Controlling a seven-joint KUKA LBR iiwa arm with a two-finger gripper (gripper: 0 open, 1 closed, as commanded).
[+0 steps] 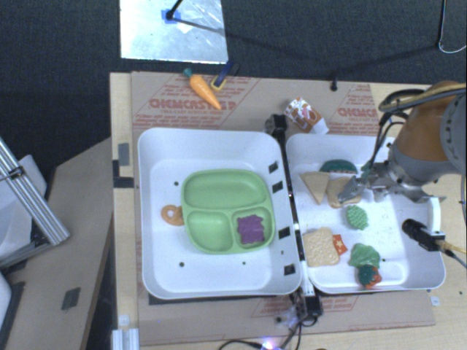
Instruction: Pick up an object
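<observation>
Dark carpet surrounds a pale wooden bench (87, 195), and at the far left a metal frame (25, 195) leans in. A brown cardboard sheet (248, 97) covers the bench top, printed in red with repeated wording that seems to read "CHEMCAST", the rest too blurred to read. Behind its far edge a shiny foil-like sheet (174, 20) lies on the floor. Two white bins sit side by side on the cardboard. The left bin (157, 268) carries one green tray (219, 195) with three compartments; a purple piece (252, 228) lies in the tray's near right compartment, and one orange ring (173, 215) rests on the bin floor just beside the tray's left edge. One toy carrot (204, 91) lies on the cardboard beyond the left bin's far edge, and a small red-and-white packet (303, 114) sits at the far left corner of the right bin (416, 275). In that bin there are a tan wedge (316, 186), a dark green piece (339, 166) by the far wall, a light green leaf (357, 217), a cracker (319, 246) with an orange bit (339, 246) beside it, and a green-and-red vegetable (366, 265) near the near edge. The gripper (352, 192) is low over the wedge's right side; whether its fingers are spread or pressed together cannot be told.
</observation>
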